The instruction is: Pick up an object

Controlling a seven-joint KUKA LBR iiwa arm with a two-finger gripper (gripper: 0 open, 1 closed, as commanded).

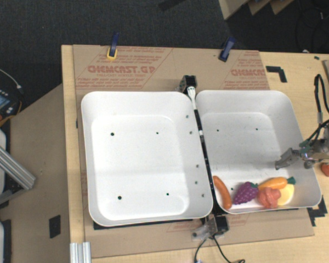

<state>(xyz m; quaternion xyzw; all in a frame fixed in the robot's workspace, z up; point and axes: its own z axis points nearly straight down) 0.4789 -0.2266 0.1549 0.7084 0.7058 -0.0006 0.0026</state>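
Grey metal claw [289,159], thin fingers, black cable behind.

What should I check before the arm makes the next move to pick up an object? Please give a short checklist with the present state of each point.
1. Objects are within the right bin: ok. The sausage, purple grapes and an orange and red fruit cluster lie along its near edge.
2. Hand is over the right bin: ok, above the cluster, at the bin's right side.
3. Hand holds nothing yet: ok, nothing shows between its tips.
4. Finger opening: cannot tell.
5. Objects are separated enough for a clean grasp: not ok, the fruit pieces crowd each other.
6. Objects stand clear of the bin wall: not ok.
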